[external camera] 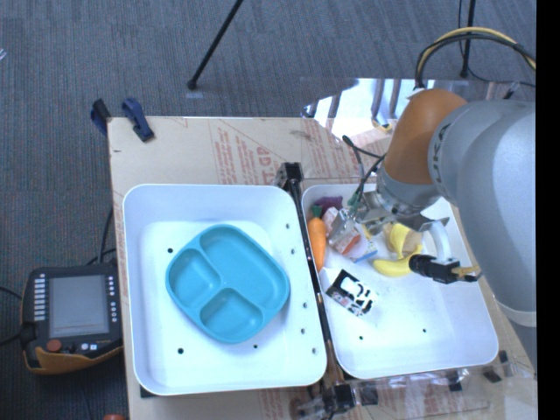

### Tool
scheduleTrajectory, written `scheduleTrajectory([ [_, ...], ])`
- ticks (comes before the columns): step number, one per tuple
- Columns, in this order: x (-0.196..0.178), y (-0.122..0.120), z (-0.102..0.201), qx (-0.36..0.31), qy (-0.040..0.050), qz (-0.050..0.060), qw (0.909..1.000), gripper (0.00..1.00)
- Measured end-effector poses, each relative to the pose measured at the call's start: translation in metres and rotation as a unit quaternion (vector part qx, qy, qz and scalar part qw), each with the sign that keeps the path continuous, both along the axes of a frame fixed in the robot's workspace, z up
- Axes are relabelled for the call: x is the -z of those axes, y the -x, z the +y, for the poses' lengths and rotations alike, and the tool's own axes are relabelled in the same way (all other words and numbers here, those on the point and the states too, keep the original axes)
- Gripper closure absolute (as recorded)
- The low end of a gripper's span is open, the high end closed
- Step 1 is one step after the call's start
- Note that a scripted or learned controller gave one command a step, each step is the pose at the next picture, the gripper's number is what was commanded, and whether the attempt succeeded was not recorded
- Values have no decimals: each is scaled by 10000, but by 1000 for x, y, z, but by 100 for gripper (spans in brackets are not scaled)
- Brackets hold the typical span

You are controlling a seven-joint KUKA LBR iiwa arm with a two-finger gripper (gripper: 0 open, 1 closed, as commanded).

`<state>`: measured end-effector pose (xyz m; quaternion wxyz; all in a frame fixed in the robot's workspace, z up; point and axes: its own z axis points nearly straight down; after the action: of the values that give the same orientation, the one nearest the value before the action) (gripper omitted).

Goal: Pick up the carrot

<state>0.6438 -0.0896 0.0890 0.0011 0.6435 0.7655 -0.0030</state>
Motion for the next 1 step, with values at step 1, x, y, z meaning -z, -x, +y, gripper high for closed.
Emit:
scheduleTrajectory([
  [1, 1, 1, -1, 1306, -36, 23, 9914, 0],
])
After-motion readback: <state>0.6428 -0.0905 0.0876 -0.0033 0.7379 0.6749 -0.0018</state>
